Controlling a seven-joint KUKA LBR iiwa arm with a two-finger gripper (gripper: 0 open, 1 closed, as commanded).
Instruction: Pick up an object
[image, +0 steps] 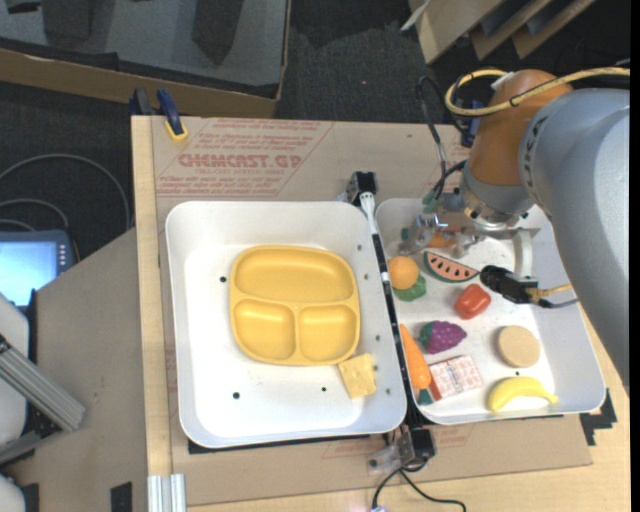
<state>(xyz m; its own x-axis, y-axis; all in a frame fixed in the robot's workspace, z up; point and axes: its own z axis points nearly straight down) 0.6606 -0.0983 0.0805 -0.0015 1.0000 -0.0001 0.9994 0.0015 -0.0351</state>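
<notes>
My jaws (440, 228) hang low over the far left corner of the right bin (575, 395), at about 12 o'clock in that bin. I cannot tell how wide they are set, and I see nothing held in them. My grey arm (590, 190) comes in from 3 o'clock, with its orange part (505, 130) up above. The toy I would go for is the watermelon slice (447, 265). It lies just beside my jaws, toward 6 o'clock, very near. It is long from side to side, running from 9 o'clock to 3 o'clock, with its curved green edge down toward 6 o'clock and its red side toward me. I think I should drop a little and close across its short way. An orange ball (403, 271) sits just past it at 9 o'clock, and a red pepper (472, 300) is near at 5 o'clock, so I may bump them. Farther off toward 6 o'clock are purple grapes (442, 335), a carrot (414, 362), a round cookie (519, 346) and a banana (520, 394). The left bin (195, 300) holds a yellow plate (295, 303) and a cheese piece (358, 376). Both bins sit on the worktop (240, 160).
</notes>
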